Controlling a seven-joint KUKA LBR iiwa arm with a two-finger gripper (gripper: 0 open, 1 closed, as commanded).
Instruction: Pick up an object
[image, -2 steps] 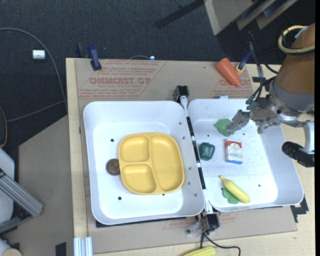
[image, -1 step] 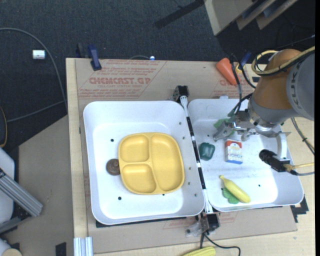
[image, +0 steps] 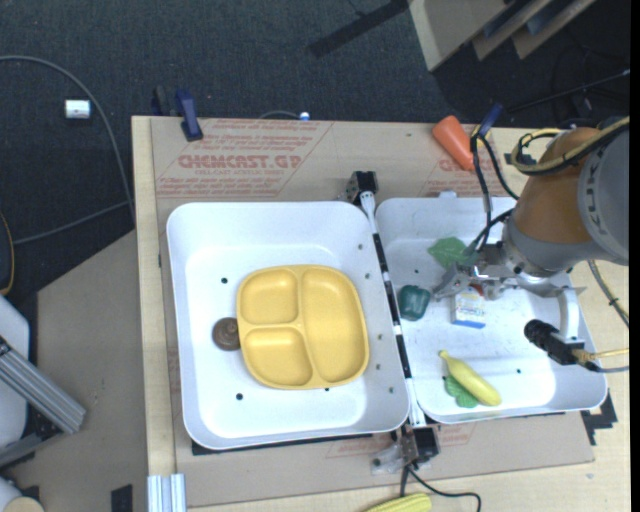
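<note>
Your gripper (image: 470, 282) hangs right of the yellow divided plate (image: 301, 326); I cannot tell its finger state. Board (image: 240, 160) reads "CHEMCAST GP".

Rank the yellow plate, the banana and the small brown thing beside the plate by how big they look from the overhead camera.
1. Yellow plate, by far the largest.
2. Banana.
3. Brown thing, smallest, though the plate partly hides it, so its full size is unsure.
</note>
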